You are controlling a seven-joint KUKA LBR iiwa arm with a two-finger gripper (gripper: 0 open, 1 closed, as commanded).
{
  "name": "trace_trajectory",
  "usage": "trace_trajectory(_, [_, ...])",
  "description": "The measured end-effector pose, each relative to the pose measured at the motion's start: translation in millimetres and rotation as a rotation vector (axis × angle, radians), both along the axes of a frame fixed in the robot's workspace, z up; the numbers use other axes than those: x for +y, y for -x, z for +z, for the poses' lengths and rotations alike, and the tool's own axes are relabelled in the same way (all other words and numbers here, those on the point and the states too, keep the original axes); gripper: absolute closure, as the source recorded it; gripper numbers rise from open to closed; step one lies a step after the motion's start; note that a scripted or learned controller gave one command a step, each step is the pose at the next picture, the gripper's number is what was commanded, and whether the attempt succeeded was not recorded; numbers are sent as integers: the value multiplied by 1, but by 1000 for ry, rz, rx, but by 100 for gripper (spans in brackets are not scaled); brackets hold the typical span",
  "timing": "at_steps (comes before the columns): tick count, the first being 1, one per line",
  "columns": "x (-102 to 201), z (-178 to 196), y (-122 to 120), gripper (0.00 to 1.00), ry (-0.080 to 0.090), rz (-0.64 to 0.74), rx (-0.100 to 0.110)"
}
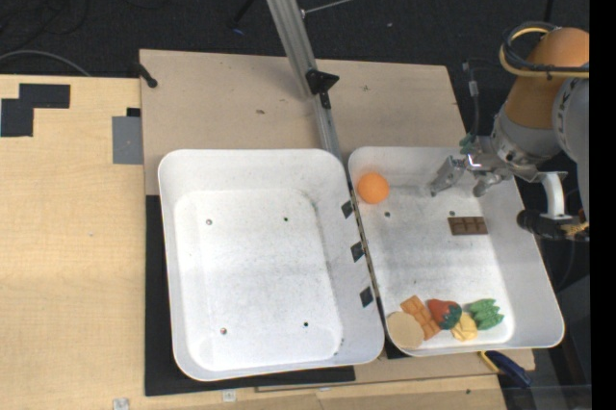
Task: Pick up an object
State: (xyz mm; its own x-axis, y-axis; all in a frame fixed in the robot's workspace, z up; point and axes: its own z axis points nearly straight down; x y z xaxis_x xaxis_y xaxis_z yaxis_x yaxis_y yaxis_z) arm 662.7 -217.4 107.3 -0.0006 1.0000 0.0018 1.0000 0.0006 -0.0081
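Seen from above at a slant, the bench (241, 90) carries two shallow white bins side by side. The left bin (252, 259) shows bare floor with a few dark dots. The right bin (525, 302) holds every loose item.

One orange ball (372, 188) sits in the upper left corner of the right bin, just beside the wall shared with the left bin; being round, it has no long axis. One small brown chocolate-bar piece (469, 225) lies flat toward the right side of that bin, its long axis running left to right across the view, well apart from the ball. Along the near edge of the right bin is a tight cluster of toy food pieces: one tan round disc (405, 331), one orange piece (419, 313), one red piece (444, 311), one yellow piece (465, 328) and one green leafy piece (484, 313), lined up roughly left to right and touching or nearly touching one another.

The grey arm (539, 110) with its orange band comes in from the right. Its gripper (465, 184) hangs over the upper part of the right bin, above the chocolate-bar piece in the view and to the right of the ball. Its fingers (442, 180) are spread apart with nothing between them.

One slanted aluminium rail (289, 23) rises behind the bins.
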Motion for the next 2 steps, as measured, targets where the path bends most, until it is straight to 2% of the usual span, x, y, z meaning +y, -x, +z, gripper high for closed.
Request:
trace_trajectory(1, [2, -17, 0, 0, 1, 3, -4])
trace_trajectory(2, [2, -5, -1, 100, 2, 6, -6])
